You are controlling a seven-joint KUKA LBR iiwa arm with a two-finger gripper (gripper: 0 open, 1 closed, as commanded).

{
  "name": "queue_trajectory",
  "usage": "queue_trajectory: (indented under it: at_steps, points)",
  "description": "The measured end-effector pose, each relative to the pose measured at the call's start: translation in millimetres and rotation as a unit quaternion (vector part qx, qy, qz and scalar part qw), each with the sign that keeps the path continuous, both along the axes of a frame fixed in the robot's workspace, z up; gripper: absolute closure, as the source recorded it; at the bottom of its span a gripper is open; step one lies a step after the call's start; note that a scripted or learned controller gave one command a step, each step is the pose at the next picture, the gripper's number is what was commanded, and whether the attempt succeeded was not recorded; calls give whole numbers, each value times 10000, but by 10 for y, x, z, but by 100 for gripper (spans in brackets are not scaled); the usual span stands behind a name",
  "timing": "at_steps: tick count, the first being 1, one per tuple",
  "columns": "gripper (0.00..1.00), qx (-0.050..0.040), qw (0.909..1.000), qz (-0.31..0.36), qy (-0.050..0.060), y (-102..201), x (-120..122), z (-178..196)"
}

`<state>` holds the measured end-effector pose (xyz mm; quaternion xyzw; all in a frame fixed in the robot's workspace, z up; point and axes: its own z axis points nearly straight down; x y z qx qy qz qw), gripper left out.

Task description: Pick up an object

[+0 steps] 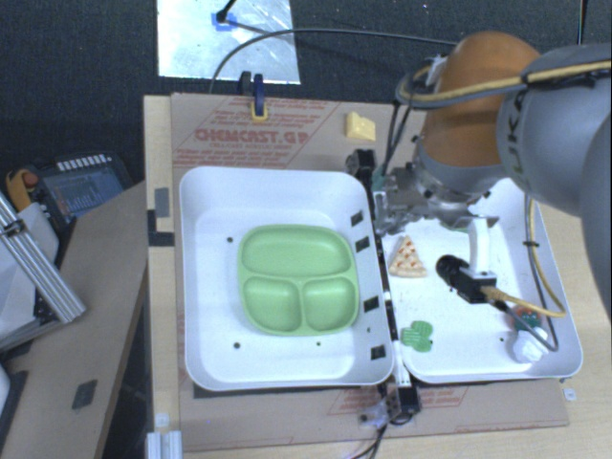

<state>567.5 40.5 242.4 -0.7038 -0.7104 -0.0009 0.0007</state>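
end effector [390, 214] near pizza slice [407, 258], right bin [562, 350]

Bright, even light, slightly soft focus, glare on metal sheet [196, 27].

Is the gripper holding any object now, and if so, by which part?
It cannot be told. The gripper hangs near the pizza slice, which lies flat in the right bin.

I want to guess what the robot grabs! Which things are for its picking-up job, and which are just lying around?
For the job:
gripper
triangular toy pizza slice
small green plastic toy
pale green divided plastic plate

Just lying about:
yellow wedge-shaped block on the cardboard
blue and yellow clamp
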Motion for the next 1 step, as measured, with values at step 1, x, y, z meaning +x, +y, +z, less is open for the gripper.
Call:
queue_trajectory:
  at_steps: [1]
  points:
    - [100, 2, 10000, 7, 4, 557, -201, 30]
